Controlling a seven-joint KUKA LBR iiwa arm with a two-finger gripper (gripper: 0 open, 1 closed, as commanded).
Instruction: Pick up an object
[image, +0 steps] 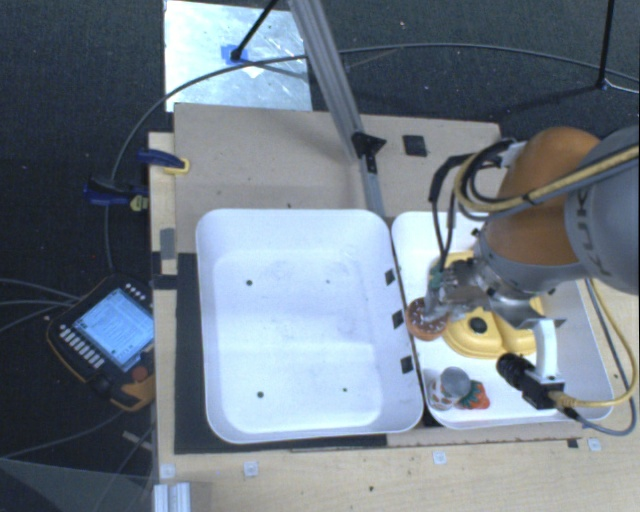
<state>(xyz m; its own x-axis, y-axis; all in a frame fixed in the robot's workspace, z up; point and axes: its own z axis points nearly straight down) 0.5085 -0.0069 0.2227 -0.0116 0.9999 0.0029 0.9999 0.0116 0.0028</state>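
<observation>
While the tool (437, 300) hangs low in the right white bin (600, 370), its opening hidden from view, the brown ring-shaped object (425, 322) lies just below it, beside the yellow plastic toy (480, 335).

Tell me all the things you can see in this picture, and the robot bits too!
left bin: one, white, middle of the bench.
right bin: one, white, beside the left bin, under the arm.
yellow object: one, yellow, in the right bin below the arm.
round brown object: one, brown, at the right bin's left edge, by the gripper.
small grey and orange object: one, near front corner of the right bin.
handheld screen: one, orange and black with a blue display, on the floor left of the bench.
clamps: two, blue and yellow, bench's left edge.
arm: one, grey with orange, over the right bin.
gripper: one, dark, low in the right bin.
</observation>
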